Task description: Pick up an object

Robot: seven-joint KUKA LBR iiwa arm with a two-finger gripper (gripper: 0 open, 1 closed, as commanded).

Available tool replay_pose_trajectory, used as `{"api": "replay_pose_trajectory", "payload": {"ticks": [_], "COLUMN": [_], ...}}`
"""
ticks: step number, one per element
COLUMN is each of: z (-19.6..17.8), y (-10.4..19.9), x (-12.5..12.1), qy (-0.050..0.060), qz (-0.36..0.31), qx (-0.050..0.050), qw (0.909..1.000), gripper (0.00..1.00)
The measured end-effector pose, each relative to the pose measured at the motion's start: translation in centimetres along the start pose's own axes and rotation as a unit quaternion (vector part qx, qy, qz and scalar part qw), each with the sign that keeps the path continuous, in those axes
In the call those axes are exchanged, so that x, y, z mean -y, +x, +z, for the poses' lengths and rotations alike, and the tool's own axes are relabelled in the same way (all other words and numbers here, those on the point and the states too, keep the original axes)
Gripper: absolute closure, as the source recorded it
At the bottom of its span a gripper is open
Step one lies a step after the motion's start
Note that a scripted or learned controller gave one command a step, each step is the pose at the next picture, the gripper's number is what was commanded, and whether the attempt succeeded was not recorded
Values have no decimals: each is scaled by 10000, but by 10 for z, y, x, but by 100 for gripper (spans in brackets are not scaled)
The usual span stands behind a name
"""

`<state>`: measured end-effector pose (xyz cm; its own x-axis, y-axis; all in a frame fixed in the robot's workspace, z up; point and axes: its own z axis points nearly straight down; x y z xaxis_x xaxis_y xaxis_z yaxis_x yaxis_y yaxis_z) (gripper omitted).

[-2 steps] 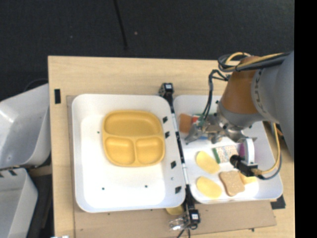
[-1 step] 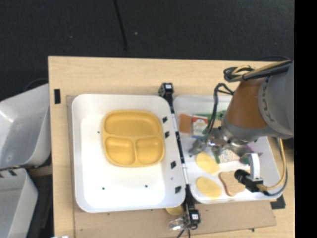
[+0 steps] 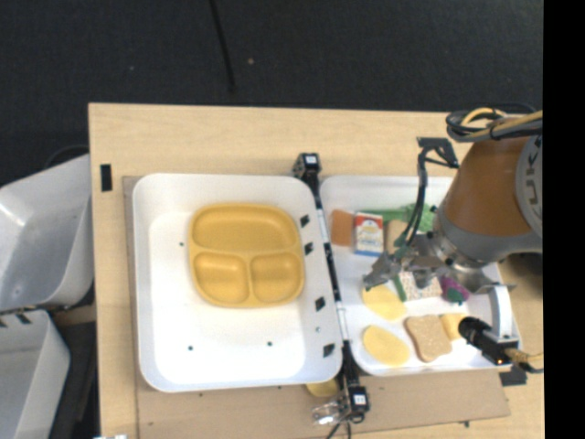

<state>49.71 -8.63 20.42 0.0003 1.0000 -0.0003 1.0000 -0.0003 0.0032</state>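
- The end effector (image 3: 402, 277) hangs low in the right bin (image 3: 340, 245), over mixed play food; whether it is open or closed cannot be told.
- Candidate objects: a yellow round (image 3: 385, 344), a bread slice (image 3: 428, 336), a small carton (image 3: 368, 233).
- A sound pick means centring on one isolated piece, away from the bin wall.
- The yellow divided plate (image 3: 247, 254) sits alone in the left bin (image 3: 164, 337).

A robotics lab test station seen from above: a plain wooden bench (image 3: 274, 140) on dark carpet (image 3: 274, 35), two shallow white bins (image 3: 155, 355) clamped side by side with toy food in the right one, and a grey-and-orange industrial arm (image 3: 489, 199) reaching in from the right
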Motion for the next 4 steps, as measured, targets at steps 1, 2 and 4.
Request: {"api": "replay_pose_trajectory", "payload": {"ticks": [1, 2, 4], "z": [-17, -96, -212], "y": [28, 134, 161], "x": [-39, 8, 5], "qy": [-2, -9, 9], "qz": [-22, -72, -64], "qx": [2, -26, 14], "qw": [10000, 10000, 10000], "gripper": [0, 0, 100]}}
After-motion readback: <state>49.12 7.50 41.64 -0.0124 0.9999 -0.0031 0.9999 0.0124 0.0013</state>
